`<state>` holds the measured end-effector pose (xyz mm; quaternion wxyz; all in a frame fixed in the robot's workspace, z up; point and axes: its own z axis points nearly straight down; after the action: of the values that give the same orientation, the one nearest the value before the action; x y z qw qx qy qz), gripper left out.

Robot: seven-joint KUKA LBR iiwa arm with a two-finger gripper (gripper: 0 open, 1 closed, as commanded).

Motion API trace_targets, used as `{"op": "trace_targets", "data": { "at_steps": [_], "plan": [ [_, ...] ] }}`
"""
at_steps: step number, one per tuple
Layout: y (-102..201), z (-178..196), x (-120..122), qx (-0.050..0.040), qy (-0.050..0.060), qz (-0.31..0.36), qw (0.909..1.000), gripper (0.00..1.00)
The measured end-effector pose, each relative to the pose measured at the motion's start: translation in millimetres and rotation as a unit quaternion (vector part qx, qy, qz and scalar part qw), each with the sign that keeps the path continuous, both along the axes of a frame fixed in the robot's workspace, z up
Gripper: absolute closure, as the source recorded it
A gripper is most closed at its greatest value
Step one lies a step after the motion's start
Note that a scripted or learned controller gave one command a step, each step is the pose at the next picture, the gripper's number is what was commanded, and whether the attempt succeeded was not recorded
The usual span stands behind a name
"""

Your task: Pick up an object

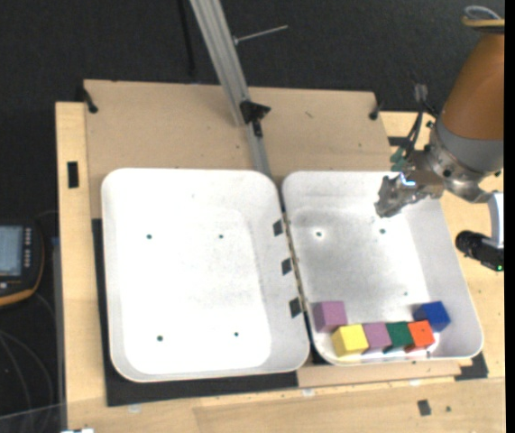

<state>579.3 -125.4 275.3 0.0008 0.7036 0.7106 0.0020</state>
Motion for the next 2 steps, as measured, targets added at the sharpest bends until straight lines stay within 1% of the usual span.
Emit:
{"op": "trace_targets", "data": {
  "at_steps": [1,2],
  "plan": [
    [77.9,-83.3,24.4,0.0005,0.005,-0.001,1.0000,1.00],
    [120.6,18.0,4.5,-0.0003,-0.003,-0.002,1.0000,1.00]
  ]
}}
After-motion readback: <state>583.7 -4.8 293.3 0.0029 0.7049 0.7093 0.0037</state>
